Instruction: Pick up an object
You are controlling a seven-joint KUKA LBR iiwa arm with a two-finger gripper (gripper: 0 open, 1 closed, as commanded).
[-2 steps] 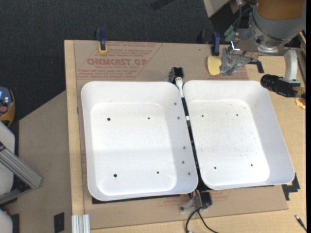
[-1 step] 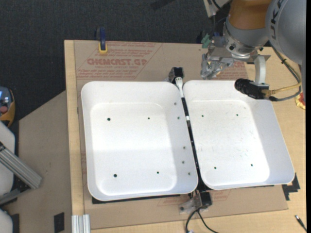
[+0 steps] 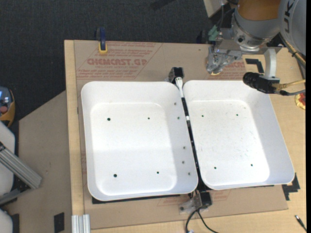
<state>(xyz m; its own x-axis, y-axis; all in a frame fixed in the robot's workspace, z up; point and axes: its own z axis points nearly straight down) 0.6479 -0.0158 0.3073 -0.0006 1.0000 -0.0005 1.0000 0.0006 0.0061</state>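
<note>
You have two shallow white bins side by side on the bench: the left bin (image 3: 131, 140) and the right bin (image 3: 238, 135), their inner rims touching along a dark strip (image 3: 187, 125) that runs between them from the far edge to the near edge; each floor shows four small dark dots, and the right floor is also peppered with fine dark specks; I can pick out no object to lift in either bin, so where the task's thing lies I cannot tell. The one arm (image 3: 260, 8), grey with its orange band, sits over the bench's far right corner; its gripper (image 3: 219, 64) hangs just beyond the far rim of the right bin, over the printed cardboard sheet (image 3: 121, 59); whether that pincer is open or closed, you cannot tell from here. One blue-and-yellow clamp (image 3: 102, 40) grips the sheet's far edge, toward its left corner.
</note>
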